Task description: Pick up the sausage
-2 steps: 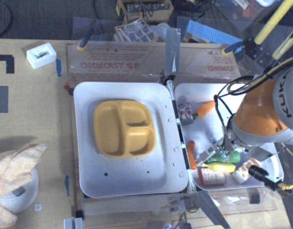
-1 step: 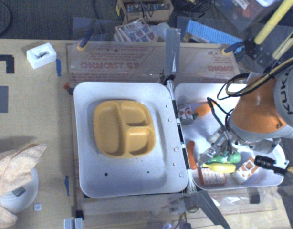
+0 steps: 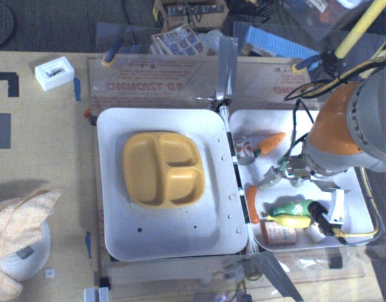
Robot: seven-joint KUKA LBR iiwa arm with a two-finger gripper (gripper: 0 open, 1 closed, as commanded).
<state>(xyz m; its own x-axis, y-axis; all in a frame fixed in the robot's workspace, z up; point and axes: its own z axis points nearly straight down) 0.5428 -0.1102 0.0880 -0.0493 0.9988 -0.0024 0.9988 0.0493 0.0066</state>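
A crumpled cloth [image 3: 20, 209] lies at the bench's left edge near the front, and a small white box [image 3: 55, 73] sits further back. The left bin [image 3: 117, 231] carries a yellow divided plate [image 3: 163, 168], set a little left of centre. Bare white floor runs round the plate, widest at the front and along the right wall.

Just past the two walls where the bins meet, the sausage [image 3: 251, 203] lies lengthwise against the left wall of the right bin [image 3: 262, 121], in its front half. Its near end is hard to tell from the wall. A small red-and-white packet [image 3: 243, 147] stands in the back left corner, with a carrot [image 3: 270, 142] slanting just beside it.

The gripper [image 3: 273, 177] hangs over the bin's middle, right of the sausage and apart from it, with bare floor between them. I cannot tell whether it is wide or narrow.

Toward the front edge a green thing [image 3: 292, 206], a yellow thing [image 3: 293, 221] and a red-labelled can [image 3: 281, 233] crowd together. The can is just right of the sausage's near end. The arm [image 3: 344, 131] covers the bin's back right part.
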